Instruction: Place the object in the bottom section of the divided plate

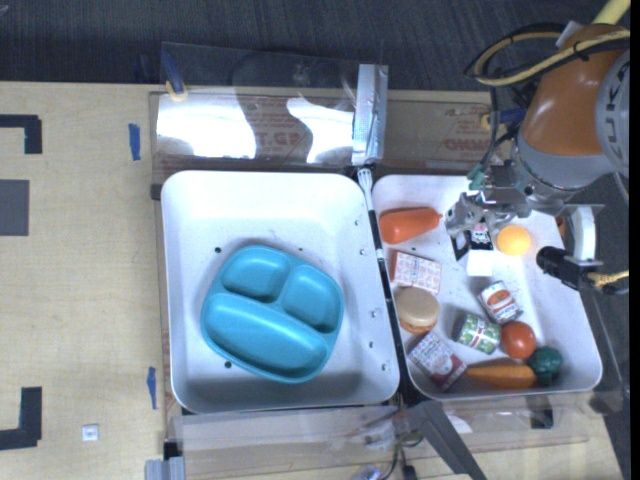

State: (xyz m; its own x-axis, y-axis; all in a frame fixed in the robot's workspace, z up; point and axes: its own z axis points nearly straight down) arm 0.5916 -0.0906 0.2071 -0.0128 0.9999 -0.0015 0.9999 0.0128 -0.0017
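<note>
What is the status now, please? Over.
Gripper low over the right bin, fingers unclear. Blue divided plate in left bin, bottom section bare. Toy foods crowd the right bin.

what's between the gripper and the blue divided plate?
In the camera view, the orange carrot-like toy and the two bins' adjoining rims lie between the gripper and the blue divided plate.

You had a pale wooden desk under the two bins, marked with black tape corners and small blue tape strips on its left side. Beyond its far edge lay a dark grey carpeted floor. A brown cardboard panel stood behind the bins, and bright light glared off a clear sheet there.
</note>
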